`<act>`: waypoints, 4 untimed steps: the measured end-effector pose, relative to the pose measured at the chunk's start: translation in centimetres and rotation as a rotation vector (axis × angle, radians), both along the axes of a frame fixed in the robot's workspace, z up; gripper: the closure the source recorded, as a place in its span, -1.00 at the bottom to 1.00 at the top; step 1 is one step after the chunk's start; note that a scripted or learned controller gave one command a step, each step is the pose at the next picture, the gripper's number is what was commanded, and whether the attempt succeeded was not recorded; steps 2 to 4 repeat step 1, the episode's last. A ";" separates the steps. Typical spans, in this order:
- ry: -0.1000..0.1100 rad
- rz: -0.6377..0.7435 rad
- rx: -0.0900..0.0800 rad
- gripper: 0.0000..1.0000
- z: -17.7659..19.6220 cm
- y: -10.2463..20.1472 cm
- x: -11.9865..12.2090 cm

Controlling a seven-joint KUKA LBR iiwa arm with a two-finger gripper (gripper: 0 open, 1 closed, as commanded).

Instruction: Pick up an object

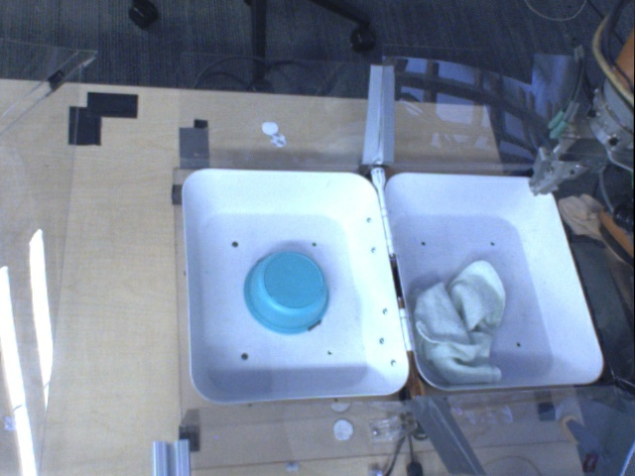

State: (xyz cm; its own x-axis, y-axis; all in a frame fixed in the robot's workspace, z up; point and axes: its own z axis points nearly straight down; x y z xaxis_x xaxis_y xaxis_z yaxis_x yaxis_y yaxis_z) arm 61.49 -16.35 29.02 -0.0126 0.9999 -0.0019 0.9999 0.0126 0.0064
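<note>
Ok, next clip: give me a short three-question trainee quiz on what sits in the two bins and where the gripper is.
1. True or false: the blue bowl lies in the left bin.
2. What lies in the right bin? A) a crumpled pale cloth B) a red cup C) a metal spoon
3. Fill in: the gripper hangs near the right bin's far ____ corner.

Key: 1 true. 2 A; the cloth sits toward the bin's near left part. 3 right, away from both the bowl and the cloth.

Slanted overhead view of both bins (288,191)
</note>
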 end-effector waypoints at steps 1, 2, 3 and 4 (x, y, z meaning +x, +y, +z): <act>0.000 0.297 -0.002 1.00 14.6 5.4 5.5; 0.000 0.297 -0.002 1.00 14.6 5.4 5.5; 0.000 0.297 -0.002 1.00 14.6 5.4 5.5; 0.000 0.297 -0.002 1.00 14.6 5.4 5.5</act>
